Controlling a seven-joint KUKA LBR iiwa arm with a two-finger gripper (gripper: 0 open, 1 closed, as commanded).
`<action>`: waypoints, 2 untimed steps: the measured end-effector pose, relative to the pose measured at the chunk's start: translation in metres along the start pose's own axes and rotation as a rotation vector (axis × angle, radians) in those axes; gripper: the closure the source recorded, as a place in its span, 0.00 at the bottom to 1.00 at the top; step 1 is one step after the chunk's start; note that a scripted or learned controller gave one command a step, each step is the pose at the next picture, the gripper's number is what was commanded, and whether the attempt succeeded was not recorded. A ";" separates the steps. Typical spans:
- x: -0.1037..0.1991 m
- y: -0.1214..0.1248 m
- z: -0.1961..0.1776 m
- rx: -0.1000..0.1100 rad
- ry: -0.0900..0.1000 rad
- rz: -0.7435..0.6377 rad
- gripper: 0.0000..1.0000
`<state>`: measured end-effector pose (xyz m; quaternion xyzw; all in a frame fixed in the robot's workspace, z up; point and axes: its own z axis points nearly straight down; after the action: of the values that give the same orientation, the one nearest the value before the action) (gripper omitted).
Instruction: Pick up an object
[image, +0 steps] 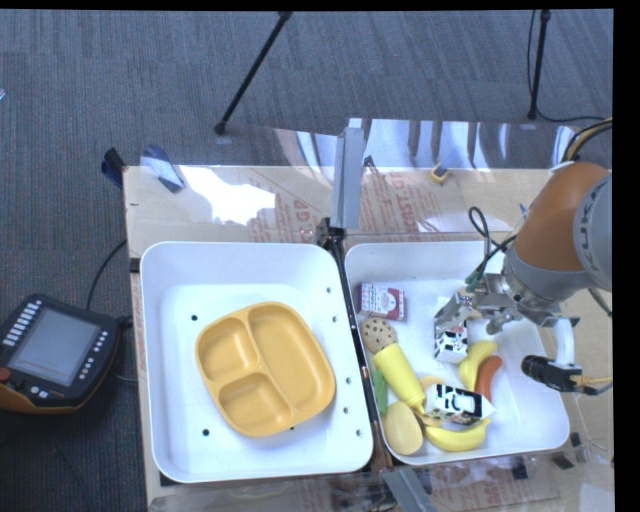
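My gripper (452, 318) hangs low over the middle of the right bin (535, 425), reaching in from the right. Directly beneath it, touching or nearly touching, sits a small black-and-white cow-patterned carton (452, 346). A yellow banana piece (478, 357) and an orange sausage (487, 378) lie just right of the carton. Toward the front, a second cow-patterned item (458, 402) rests on a banana (458, 436).
The right bin also holds a red packet (381, 300), a speckled brown ball (375, 331), a yellow bottle (400, 372) and a pale potato shape (404, 427). A yellow divided plate (264, 367) lies in the left bin (160, 300). A handheld controller (50, 350) sits off the bench at left.
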<state>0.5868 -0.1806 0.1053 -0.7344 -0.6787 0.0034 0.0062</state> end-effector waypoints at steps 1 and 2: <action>0.017 0.012 0.019 -0.008 0.000 0.017 0.00; 0.017 0.014 0.007 -0.011 0.001 0.018 1.00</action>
<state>0.6015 -0.1645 0.0984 -0.7404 -0.6722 -0.0006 0.0026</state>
